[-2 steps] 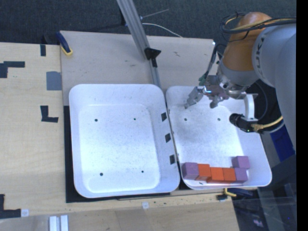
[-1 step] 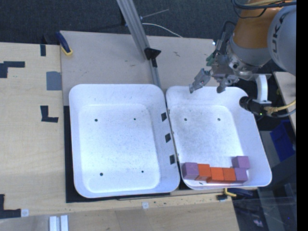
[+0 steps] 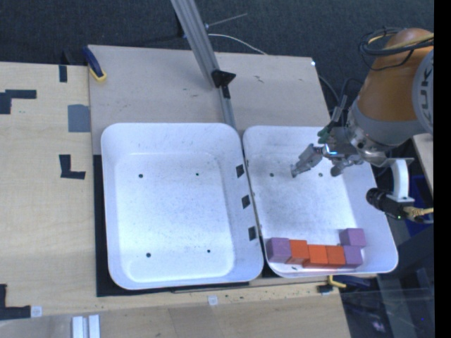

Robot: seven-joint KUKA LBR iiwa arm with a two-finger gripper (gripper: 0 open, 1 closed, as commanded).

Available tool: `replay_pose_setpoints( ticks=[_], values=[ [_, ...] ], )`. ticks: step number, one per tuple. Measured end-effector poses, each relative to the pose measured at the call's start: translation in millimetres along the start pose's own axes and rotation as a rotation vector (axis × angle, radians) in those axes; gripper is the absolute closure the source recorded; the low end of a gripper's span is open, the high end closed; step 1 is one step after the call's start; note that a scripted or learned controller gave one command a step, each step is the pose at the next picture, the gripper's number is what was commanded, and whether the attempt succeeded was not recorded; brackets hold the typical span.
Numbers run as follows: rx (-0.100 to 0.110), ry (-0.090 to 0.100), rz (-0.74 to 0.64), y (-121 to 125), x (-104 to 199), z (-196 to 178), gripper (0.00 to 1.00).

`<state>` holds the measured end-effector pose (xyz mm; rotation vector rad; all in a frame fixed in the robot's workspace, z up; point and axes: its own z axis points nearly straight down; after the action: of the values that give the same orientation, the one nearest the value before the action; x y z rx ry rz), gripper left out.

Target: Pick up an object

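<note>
Bench [image 3: 282, 97] with 2 white bins side by side: left bin [image 3: 176, 203], right bin [image 3: 310, 203]. Task objects: a row of blocks along the near wall of the right bin, touching one another. Count by colour as far as visible: 3 purple, namely 1 at the row's left end [image 3: 279, 248], 1 at the right end [image 3: 354, 255] and 1 just behind that [image 3: 351, 236]; 2 orange between them [image 3: 299, 249] [image 3: 332, 255], though the seams are blurred and the orange count is uncertain. Gripper [image 3: 320, 162] hangs over the far half of the right bin, well apart from the blocks; its 2 fingers [image 3: 304, 162] point left and down and are spread, with nothing between them. Arm [image 3: 394, 90] enters from the right, its upper part cut off by the frame edge. Surroundings: 1 slanted metal rail [image 3: 201, 41] crossing the bench toward the gap between the bins; 3 small black clips [image 3: 245, 201] along the bins' shared edge; black tape marks [image 3: 67, 166] on the board at left; 1 blue-and-yellow clamp [image 3: 94, 65] at the bench's far left corner. Nothing stands between the gripper and the blocks.
</note>
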<state>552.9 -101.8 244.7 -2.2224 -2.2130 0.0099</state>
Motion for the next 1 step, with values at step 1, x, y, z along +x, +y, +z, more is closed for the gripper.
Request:
replay_pose_setpoints(
  ticks=[1],
  values=[
    [0.003, 0.002, -0.003, -48.0, 9.1, 54.9, 0.0]
  ],
)
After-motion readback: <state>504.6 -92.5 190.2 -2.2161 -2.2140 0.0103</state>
